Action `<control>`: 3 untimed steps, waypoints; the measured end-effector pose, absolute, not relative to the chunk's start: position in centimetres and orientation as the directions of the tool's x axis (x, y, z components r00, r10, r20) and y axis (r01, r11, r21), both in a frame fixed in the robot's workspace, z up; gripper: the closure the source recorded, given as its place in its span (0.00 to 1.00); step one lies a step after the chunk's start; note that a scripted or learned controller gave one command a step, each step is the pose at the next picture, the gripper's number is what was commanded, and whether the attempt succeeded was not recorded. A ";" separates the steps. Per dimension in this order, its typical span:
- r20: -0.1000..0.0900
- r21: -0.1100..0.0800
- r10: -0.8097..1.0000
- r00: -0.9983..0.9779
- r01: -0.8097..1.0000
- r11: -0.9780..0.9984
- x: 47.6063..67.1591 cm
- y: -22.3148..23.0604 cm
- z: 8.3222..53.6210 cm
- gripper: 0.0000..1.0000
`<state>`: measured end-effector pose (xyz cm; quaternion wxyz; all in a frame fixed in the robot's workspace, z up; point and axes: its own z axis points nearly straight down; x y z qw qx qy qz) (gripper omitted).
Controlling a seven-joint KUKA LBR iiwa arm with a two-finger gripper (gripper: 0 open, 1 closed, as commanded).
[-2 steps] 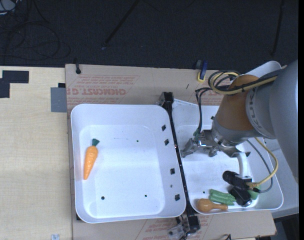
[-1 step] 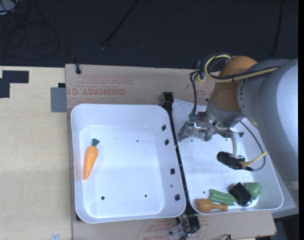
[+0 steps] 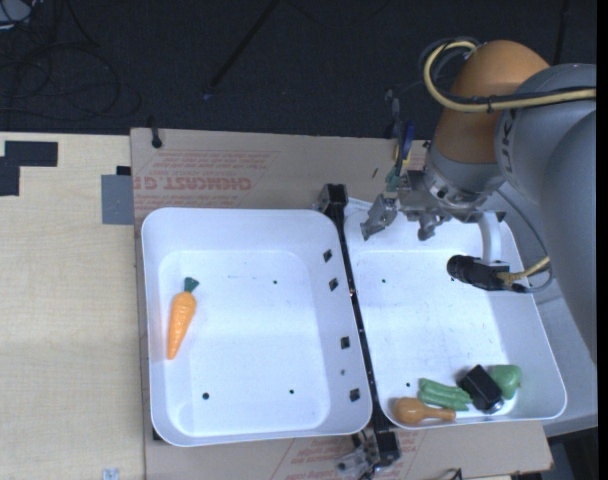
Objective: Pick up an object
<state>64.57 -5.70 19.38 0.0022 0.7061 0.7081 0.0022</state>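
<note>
Two white bins sit side by side on the bench. The left bin [image 3: 154,268] has one toy carrot [image 3: 180,315] lying near its left wall, all alone, so it is easy to reach from above. The right bin [image 3: 544,348] has a small pile in its near right corner: a green pod [image 3: 443,393], a black block [image 3: 480,387], a green lump [image 3: 506,375] and a tan pear shape [image 3: 420,411]. They touch each other and press close to the wall, so there is little room for fingers there.

The gripper [image 3: 404,223] hangs over the far edge of the right bin, up high. Its two fingers are spread apart and nothing is between them. It is well apart from the pile and from the carrot. I think the arm is just getting ready and has not picked a thing yet. Next it must move over one toy and go down. The carrot looks like the easier pick.
</note>
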 end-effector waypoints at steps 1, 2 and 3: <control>-0.001 -0.004 1.000 -0.006 1.000 0.006 64.4 -5.8 19.7 1.00; 0.000 0.008 1.000 -0.003 1.000 0.003 63.5 -4.4 30.5 1.00; -0.001 -0.007 1.000 0.004 1.000 -0.004 61.6 -8.4 26.5 1.00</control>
